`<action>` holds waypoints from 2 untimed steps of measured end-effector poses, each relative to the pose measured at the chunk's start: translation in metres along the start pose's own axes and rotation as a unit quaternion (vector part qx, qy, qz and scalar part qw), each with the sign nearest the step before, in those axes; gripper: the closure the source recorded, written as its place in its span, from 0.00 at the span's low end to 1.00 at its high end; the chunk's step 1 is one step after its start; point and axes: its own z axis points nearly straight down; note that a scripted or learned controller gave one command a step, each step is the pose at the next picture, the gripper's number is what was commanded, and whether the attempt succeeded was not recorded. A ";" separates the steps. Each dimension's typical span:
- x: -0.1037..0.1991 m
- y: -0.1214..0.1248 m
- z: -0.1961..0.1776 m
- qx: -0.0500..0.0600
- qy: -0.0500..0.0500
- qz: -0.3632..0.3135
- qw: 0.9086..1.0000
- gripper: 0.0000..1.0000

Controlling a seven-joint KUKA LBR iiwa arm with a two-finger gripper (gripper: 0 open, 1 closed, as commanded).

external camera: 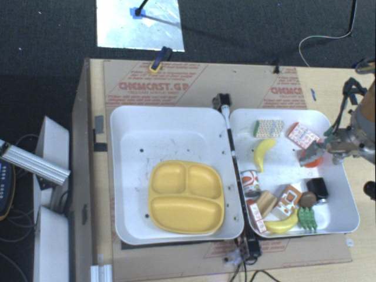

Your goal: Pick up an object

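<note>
My gripper [309,154] reaches in from the right, low over the right bin [346,216] near its right wall. Just under its tip lies a small red object [313,163], partly hidden, and I cannot tell whether they touch. Close by are a red-and-white box [302,135] up and to the left and a black object [317,187] below. A yellow banana [264,154] lies further left in the same bin.
The right bin also holds a patterned packet [269,127], a can [249,181], a second banana [282,223], a green toy [306,218] and an orange-and-white box [288,197]. A yellow divided plate [187,196] sits in the left bin [135,134].
</note>
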 end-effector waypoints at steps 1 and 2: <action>0.031 0.026 0.079 0.001 0.001 0.000 1.000 0.00; 0.070 0.065 0.162 0.000 0.001 0.000 1.000 0.00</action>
